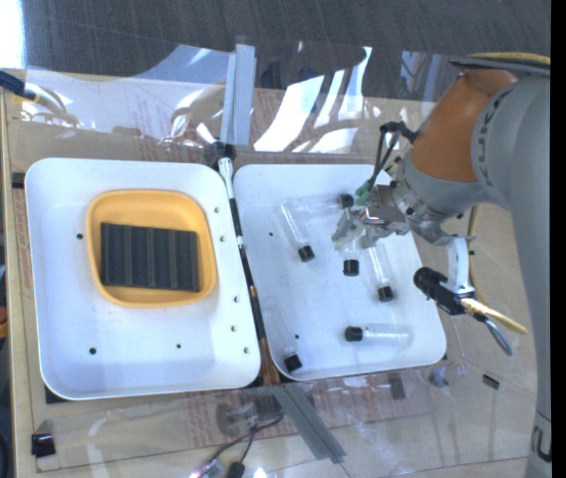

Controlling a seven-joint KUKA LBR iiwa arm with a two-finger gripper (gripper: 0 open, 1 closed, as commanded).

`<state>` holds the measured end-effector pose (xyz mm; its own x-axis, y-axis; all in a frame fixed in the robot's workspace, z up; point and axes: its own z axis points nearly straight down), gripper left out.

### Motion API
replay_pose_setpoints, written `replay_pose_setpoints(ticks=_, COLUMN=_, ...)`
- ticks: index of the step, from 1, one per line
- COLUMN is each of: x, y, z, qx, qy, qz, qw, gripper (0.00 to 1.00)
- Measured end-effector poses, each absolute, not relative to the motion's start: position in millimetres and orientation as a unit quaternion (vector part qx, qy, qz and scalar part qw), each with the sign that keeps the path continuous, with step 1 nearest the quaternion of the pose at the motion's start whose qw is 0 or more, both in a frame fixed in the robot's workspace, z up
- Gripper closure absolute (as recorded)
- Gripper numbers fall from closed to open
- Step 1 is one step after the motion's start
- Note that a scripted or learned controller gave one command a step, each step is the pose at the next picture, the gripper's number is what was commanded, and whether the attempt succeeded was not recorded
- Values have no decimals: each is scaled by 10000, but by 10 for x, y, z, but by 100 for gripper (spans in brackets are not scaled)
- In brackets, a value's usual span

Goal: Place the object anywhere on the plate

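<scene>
A yellow plate [191, 210] with a dark ribbed centre lies in the left bin [74, 347]. Several clear tubes with black caps are scattered in the right bin [268, 192]: one at the upper left [296, 229], one right of centre [379, 272], and one near the front [378, 336]. A loose black cap [351, 266] sits mid-bin. My gripper [355, 229] hangs low over the upper middle of the right bin, between the upper-left tube and the right-of-centre tube. Nothing is visibly held in it.
Another small black piece [292, 363] rests at the right bin's front-left corner. The raised divider [243, 267] between the bins runs from back to front. Clear plastic sheeting and a metal post [238, 93] stand behind the bins.
</scene>
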<state>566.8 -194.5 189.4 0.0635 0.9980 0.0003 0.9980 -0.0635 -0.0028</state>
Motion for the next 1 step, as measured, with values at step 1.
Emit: replay_pose_setpoints(ticks=1, x=6077, y=-1617, z=2222, qx=-6529, qy=-7574, qz=6, qw=8, gripper=100)
